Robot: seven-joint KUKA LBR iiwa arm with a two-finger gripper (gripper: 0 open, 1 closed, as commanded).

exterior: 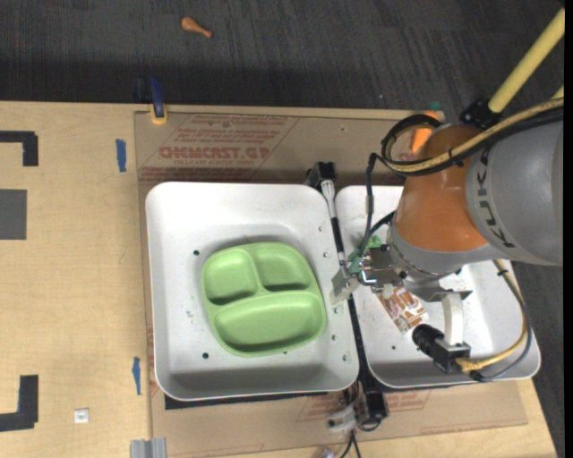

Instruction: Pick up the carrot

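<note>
Bins: two, white, side by side on the table (81, 268); left bin (179, 215), right bin (515, 358).
Plate: one, green (264, 297), in left bin.
Pincer (387, 284): low over right bin, likely mid-reach; apart or together, cannot tell.
Carrot: probably the one orange bit (195, 27) on the far floor, well apart from the bins.
</note>
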